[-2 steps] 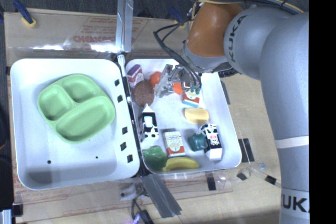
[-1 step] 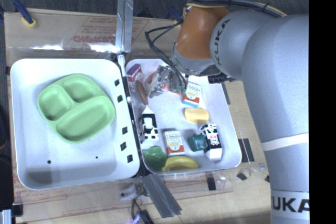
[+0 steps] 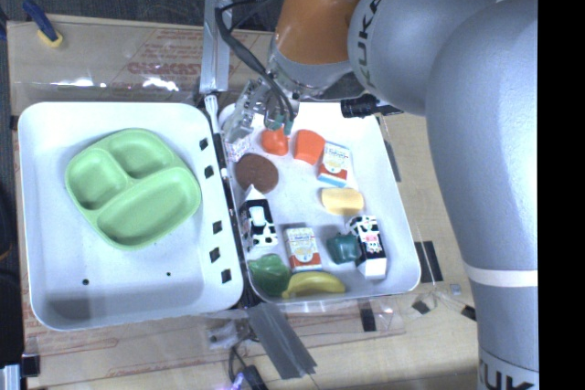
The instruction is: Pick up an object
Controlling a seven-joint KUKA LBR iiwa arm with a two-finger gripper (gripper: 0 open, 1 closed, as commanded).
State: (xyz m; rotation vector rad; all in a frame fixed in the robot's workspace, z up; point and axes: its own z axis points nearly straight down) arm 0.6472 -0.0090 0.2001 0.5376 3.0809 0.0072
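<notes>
Grey arm (image 3: 457, 87) fills the right of my view, nearest the lens, its orange band (image 3: 320, 9) above the wrist; it reaches in over the far end of the right bin (image 3: 402, 224); the gripper (image 3: 260, 110) hangs at that bin's far left corner, just above an orange piece (image 3: 273, 141); from my remote seat I cannot tell whether the jaws are open or closed, and I see nothing between them.

Right bin holds a scatter of toy food: a second orange block (image 3: 308, 146) beside the first; a small carton (image 3: 335, 163) next to it; a brown disc (image 3: 257, 171) near the left wall; a yellow block (image 3: 342, 200) mid-bin; a cow-print carton (image 3: 260, 226) at the left wall and another (image 3: 369, 244) toward the right; a carton (image 3: 301, 246) and a teal piece (image 3: 345, 247) between them; a green piece (image 3: 268, 268) and a banana (image 3: 315, 284) at the near edge.

Left bin (image 3: 55, 288) carries a green divided plate (image 3: 133, 185), lying flat in its far half; both bins sit side by side on the worktop (image 3: 137, 361); a blue and yellow item (image 3: 42, 23) lies at the far left corner.
</notes>
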